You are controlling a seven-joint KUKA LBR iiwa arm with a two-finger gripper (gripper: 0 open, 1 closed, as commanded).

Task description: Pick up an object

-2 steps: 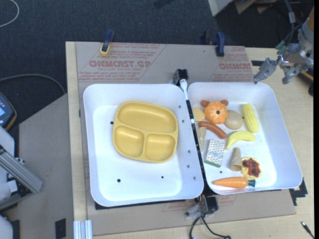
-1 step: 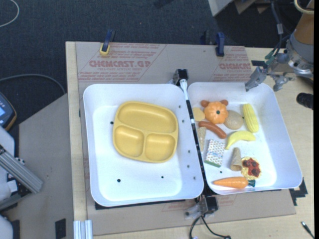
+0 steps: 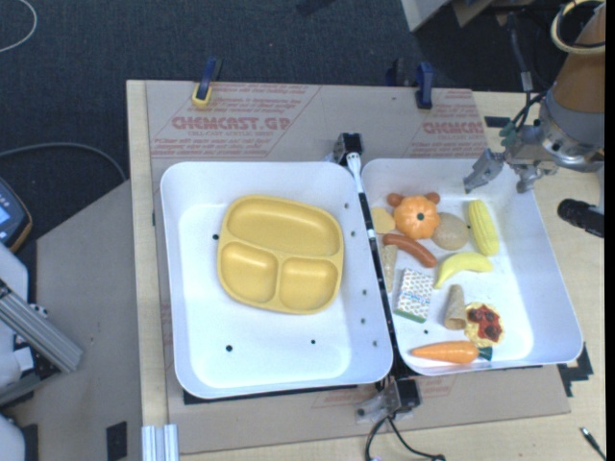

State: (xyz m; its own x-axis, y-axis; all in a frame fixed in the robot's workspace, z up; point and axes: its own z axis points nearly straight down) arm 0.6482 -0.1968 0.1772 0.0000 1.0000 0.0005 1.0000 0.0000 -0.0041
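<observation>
Two white bins: left bin (image 3: 192, 257), right bin (image 3: 553, 286). Yellow 3-compartment plate (image 3: 281, 254) in left bin. In right bin: orange pumpkin (image 3: 419, 217) w/ green stem, yellow corn cob (image 3: 481, 227), yellow banana (image 3: 459, 269), red-brown sausage (image 3: 409, 250), beige round pc (image 3: 450, 230), white packet (image 3: 415, 294) w/ blue-green speckle pattern, orange carrot (image 3: 444, 352), tan pizza slice (image 3: 482, 323) w/ red topping. Tabletop (image 3: 144, 219) tan w/ red lettering. Clamps: yellow (image 3: 203, 91) and blue (image 3: 423, 83). Tool (image 3: 507, 169) grey; arm (image 3: 581, 84) orange band.

glossy yellow plastic tray (image 3: 280, 254) – smooth white plastic bins (image 3: 192, 257) – matt cardboard underlay (image 3: 144, 133).
</observation>
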